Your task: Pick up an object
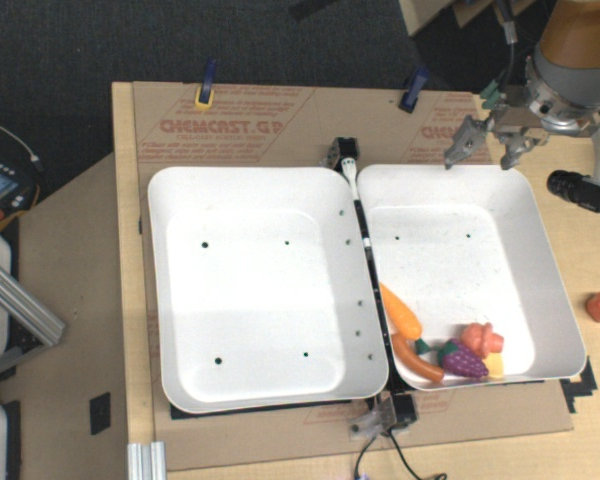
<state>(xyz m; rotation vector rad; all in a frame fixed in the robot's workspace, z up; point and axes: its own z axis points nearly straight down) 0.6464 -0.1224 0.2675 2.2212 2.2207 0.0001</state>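
Carrot (402, 313) (orange) lies diagonal, tip toward near-right corner; gripper (483, 151) hangs open, holding nothing.

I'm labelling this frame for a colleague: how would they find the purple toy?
Look at the right-hand bin, down in its near corner where the toys cluster. The bunch of grapes lies between the orange carrots and a pink toy; it is purple and knobbly.
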